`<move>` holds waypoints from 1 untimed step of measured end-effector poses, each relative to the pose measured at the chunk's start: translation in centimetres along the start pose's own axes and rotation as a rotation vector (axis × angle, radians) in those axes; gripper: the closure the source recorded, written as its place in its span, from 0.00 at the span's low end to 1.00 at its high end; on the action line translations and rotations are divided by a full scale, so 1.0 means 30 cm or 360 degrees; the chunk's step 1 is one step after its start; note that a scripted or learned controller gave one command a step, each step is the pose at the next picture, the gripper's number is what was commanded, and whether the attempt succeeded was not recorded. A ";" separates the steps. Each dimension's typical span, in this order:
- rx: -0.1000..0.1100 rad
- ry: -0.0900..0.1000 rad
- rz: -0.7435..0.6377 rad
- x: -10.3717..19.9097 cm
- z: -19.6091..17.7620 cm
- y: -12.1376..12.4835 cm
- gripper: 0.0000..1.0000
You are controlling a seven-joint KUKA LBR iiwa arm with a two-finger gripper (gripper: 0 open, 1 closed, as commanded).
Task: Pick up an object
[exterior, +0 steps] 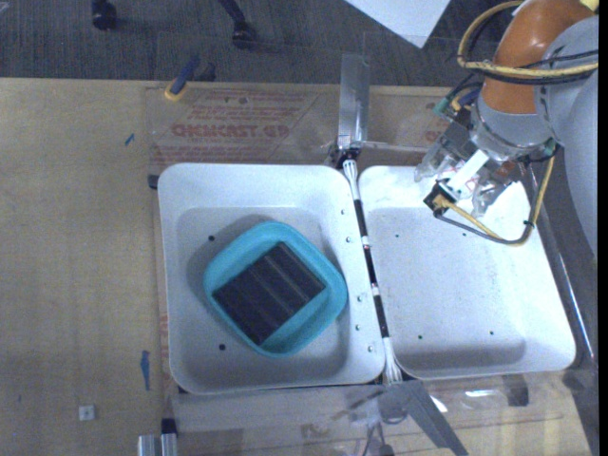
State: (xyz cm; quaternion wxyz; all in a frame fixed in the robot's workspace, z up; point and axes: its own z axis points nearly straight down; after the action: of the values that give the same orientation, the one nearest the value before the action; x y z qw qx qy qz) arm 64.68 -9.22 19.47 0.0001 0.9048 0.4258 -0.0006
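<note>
Turquoise plastic is showing in the left bin (180, 198): a shallow square tray (323, 272) with rounded corners is lying turned like a diamond, just left of the frame's centre. A dark ribbed block (266, 291) is sitting inside it, covering most of its floor and leaving a blue rim showing all round. The tray is resting on the bin's floor, near the bin's right wall but not touching it.

Right of it, the right bin (475, 350) is lying alongside, the two meeting at a seam with a white cable (366, 255) running down it. A wooden bench (66, 255) is carrying both. A clear sheet with red lettering (228, 126) is lying behind the left bin, with a small yellow-tipped item (176, 87) at its upper left corner. Nothing is lying over the tray or the block.

At the upper right of the frame, the grey arm with its orange band (537, 27) is reaching in and tilting down to the left. The gripper (458, 188) is hanging over the upper left corner of the right bin, well apart from the tray, with a yellow cable (503, 236) looping beneath it. Whether the gripper is open or closed cannot be told, and nothing is visibly being held.
</note>
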 end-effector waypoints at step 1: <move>0.0001 -0.0001 0.0002 -0.002 -0.029 0.001 1.00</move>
State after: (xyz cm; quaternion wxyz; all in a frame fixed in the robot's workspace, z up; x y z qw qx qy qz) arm 64.69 -9.28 20.34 0.0000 0.9051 0.4253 -0.0011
